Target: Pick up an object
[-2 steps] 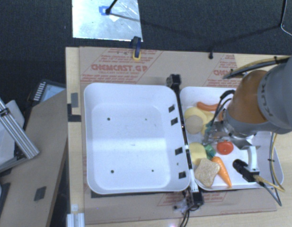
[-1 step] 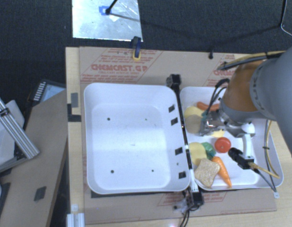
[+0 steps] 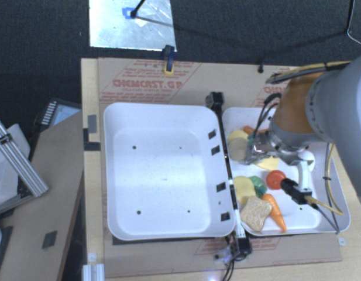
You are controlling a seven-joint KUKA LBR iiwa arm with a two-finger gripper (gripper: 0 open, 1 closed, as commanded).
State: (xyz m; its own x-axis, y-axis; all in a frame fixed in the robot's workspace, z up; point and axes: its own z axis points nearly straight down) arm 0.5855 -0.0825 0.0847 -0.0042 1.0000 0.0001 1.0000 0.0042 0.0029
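The right bin (image 3: 329, 218) holds several toy foods. A pale yellow piece (image 3: 237, 139) lies by its left wall, with a small orange-red piece (image 3: 248, 130) behind it. A flat yellow slice (image 3: 267, 164), a red tomato (image 3: 276, 179), a green piece (image 3: 260, 184) and a yellow lump (image 3: 243, 187) sit mid-bin. A bread slice (image 3: 256, 213) and a carrot (image 3: 277, 212) lie at the front. My gripper (image 3: 254, 151) is low in this bin, just right of the pale yellow piece and above the yellow slice. The wrist hides what is under it.
The left bin (image 3: 119, 157) stands beside the right one, with a black clipped divider (image 3: 222, 157) between them. The grey and orange arm (image 3: 320, 104) covers the right bin's back right part. Cables (image 3: 327, 206) trail over its right side.
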